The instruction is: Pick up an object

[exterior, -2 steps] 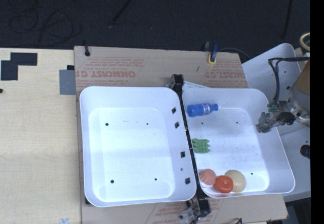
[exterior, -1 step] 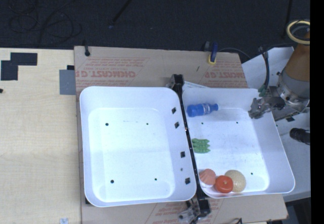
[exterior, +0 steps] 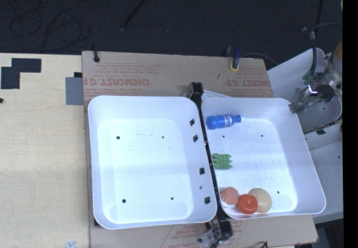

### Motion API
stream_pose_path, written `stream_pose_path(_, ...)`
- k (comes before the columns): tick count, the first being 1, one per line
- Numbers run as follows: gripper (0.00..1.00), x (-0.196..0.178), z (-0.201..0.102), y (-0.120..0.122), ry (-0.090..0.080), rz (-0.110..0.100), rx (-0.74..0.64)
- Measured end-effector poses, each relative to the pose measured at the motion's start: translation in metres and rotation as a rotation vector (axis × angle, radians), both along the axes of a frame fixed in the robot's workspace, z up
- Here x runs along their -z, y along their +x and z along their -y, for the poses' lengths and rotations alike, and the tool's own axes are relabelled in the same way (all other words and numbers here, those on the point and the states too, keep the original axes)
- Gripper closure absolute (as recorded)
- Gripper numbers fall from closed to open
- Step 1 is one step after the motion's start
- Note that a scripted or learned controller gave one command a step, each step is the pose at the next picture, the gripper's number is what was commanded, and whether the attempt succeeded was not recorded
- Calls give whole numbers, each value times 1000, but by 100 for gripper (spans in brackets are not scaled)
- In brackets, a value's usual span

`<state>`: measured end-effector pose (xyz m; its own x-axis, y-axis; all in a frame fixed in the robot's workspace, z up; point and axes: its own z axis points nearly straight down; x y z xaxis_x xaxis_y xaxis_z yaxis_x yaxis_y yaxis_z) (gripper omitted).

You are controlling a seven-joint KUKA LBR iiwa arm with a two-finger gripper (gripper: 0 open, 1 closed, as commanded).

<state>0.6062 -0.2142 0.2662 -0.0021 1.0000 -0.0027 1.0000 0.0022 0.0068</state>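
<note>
Two shallow white bins sat side by side on a cardboard sheet (exterior: 168,73) laid over the bench. The left bin (exterior: 144,160) showed only its bare white floor with a few small dark dots. The right bin (exterior: 291,146) held five items. A blue bottle (exterior: 222,121) lay on its side near the far left corner of that bin, close to the divider between the bins; its long axis ran almost left to right across the view, tilted slightly upward toward the right, with the paler cap end pointing right. Nearer the middle of the left wall lay a small green object (exterior: 221,161), its long axis also roughly left to right. In the near left corner three rounded items were grouped: a pinkish piece (exterior: 229,195), a red round object (exterior: 247,204) just beside it, and a tan round object (exterior: 261,199) touching the red one on its right. The gripper (exterior: 305,96) was seen at the right edge, outside the right bin, beyond its far right corner and well apart from every item. Its state could not be told from this view.
</note>
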Motion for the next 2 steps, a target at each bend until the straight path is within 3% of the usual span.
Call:
stream_pose_path(1,100,-44,0,-42,3,-7,5)
stream_pose_path(2,100,-82,0,-32,1,-4,0)
